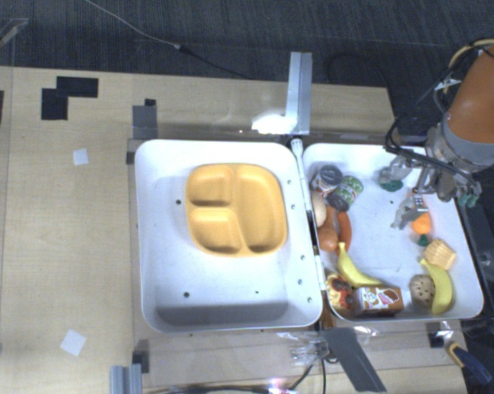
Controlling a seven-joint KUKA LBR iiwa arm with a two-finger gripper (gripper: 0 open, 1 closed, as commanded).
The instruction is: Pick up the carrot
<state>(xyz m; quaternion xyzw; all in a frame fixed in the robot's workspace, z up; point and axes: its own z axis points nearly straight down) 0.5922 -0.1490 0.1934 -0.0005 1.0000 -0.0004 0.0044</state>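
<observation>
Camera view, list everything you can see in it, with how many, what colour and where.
bins: two, white, side by side on the bench
divided tray: one, yellow, in the left bin
carrot: one, orange, right bin near its left wall
bananas: two, yellow, right bin, one lower left, one lower right corner
bottle: one, brown with red label, lying along the right bin's front wall
cans: two, grey and green, right bin's top left
cracker: one, tan, right bin's right side
orange piece: one, below the pincer
arm: one, grey with orange band, from the right
pincer: one, over the right bin
</observation>
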